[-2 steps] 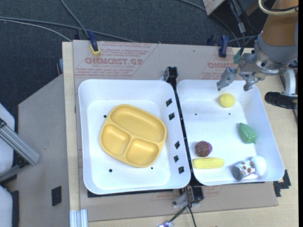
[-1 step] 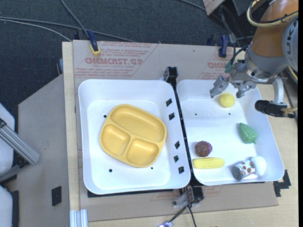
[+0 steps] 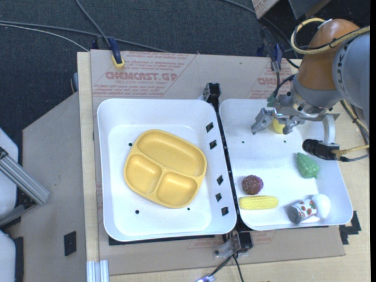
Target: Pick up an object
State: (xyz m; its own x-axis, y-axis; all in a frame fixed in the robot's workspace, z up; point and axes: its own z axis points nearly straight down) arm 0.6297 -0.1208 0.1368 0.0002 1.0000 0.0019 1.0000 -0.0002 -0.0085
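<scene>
Camera view: gripper [image 3: 275, 124], upper right of frame, fingers spread around a yellow object [image 3: 278, 125] in the right bin [image 3: 238, 134].

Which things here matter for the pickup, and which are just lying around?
Matter: gripper, yellow object under it, dark red ball, corn cob, green item, right bin.
Lying around: yellow divided tray, left bin.

Place: I take this for a robot lab.
Evidence: cardboard-topped bench [image 3: 176, 69], loose cables [image 3: 88, 16] on dark carpet behind it.
</scene>
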